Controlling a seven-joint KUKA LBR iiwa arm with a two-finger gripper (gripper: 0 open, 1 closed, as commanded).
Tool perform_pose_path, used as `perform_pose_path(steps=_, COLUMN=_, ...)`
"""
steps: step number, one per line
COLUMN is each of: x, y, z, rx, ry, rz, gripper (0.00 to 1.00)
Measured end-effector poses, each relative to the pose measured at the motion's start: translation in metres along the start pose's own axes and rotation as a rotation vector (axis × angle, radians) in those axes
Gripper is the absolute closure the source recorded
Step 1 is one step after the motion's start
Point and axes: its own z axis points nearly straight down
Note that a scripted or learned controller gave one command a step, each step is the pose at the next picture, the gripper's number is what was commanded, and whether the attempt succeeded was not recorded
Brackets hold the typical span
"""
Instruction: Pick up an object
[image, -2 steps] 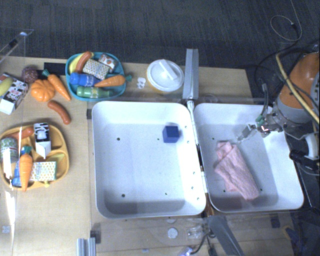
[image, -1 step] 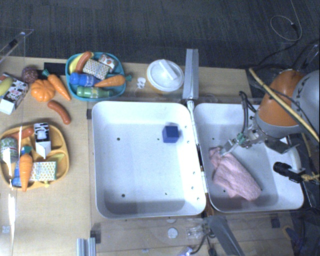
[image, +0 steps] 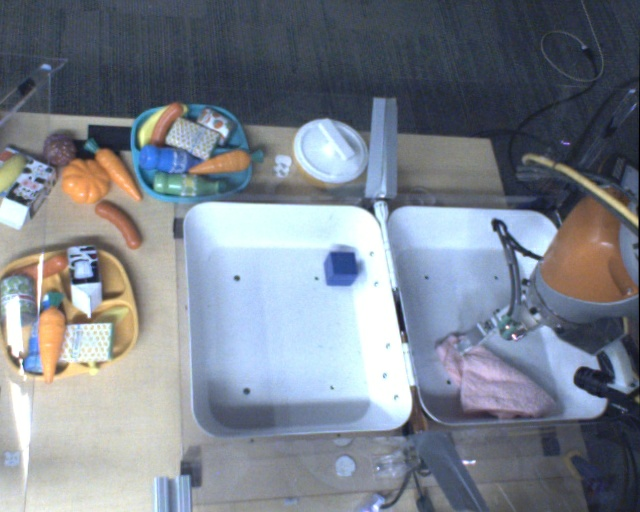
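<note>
The arm enters from the right edge of the frame, its orange band at mid-right. The gripper (image: 487, 330) is lowered into the right bin (image: 450, 245), at the upper-left edge of a pink cloth (image: 495, 382) that lies crumpled in the lower part of that bin. The gripper tips appear to touch the cloth; whether the jaws are parted or closed on the fabric cannot be told at this resolution.

A blue cube (image: 342, 267) rests in the left bin (image: 250, 380), right of centre in its upper half, well apart from the gripper.

Outside the bins: a blue bowl (image: 152, 186) of toy food at upper left, a yellow tray (image: 128, 300) of toy food at far left, and a white lidded container (image: 331, 150) at top centre.
</note>
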Motion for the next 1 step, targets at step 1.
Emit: perform_pose_path(steps=1, x=0.0520, y=0.0253, z=0.0010, rx=0.001, ry=0.002, rz=0.034, gripper=0.00)
